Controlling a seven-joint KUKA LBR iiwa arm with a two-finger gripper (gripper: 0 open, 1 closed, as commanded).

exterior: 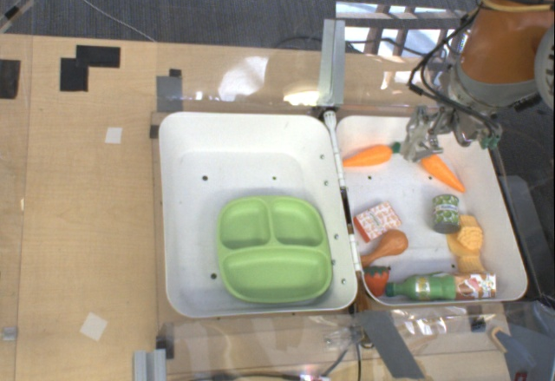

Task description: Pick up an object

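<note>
My gripper (422,145) hangs over the far end of the right bin (513,242), fingers pointing down and slightly apart, with nothing between them. It sits between two orange carrots: one (368,156) to its left and one (442,171) just to its lower right. Nearer the front lie a red-and-white box (378,220), a brown drumstick (384,246), a small green can (446,211), a yellow corn piece (469,238) and a green bottle (438,286) lying on its side.
The left bin (186,162) holds a green divided plate (274,247). A metal divider (340,188) separates the bins. The arm's orange band (507,32) looms above the right bin's far corner. Wooden bench top (78,223) spreads to the left.
</note>
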